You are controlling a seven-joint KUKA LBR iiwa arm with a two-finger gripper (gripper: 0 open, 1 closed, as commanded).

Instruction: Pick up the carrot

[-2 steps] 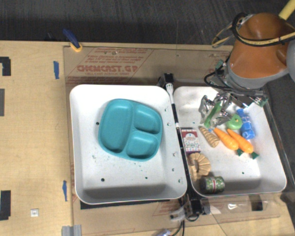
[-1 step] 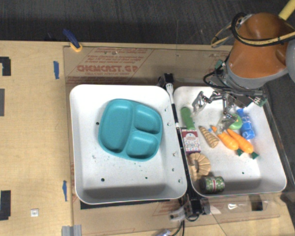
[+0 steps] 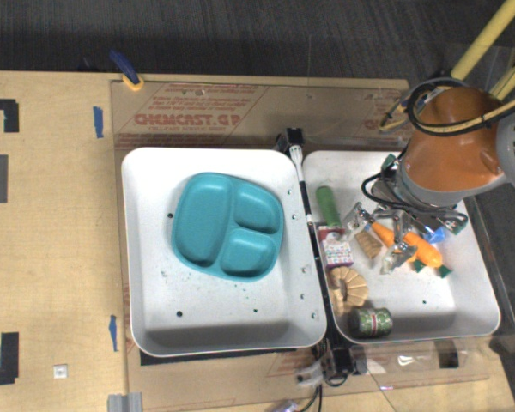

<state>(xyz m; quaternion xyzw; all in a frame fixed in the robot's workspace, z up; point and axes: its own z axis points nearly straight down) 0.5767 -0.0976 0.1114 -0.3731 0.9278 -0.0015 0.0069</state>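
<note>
The carrot (image 3: 422, 249) is orange with a green stub at its lower right end. It lies at a slant on the floor of the right bin (image 3: 463, 307). My gripper (image 3: 398, 233) hangs low right over the carrot's left half, below the arm's orange band (image 3: 451, 148). Its metal fingers (image 3: 359, 219) look spread, one on each side of the carrot and not closed on it. The wrist and its cables hide part of the carrot.
The right bin also holds a green cylinder (image 3: 327, 204), a small printed packet (image 3: 336, 251), a tan block (image 3: 368, 244), a fan-shaped wooden piece (image 3: 350, 287) and a green can (image 3: 372, 320). A teal divided plate (image 3: 227, 226) lies in the left bin (image 3: 154, 299).
</note>
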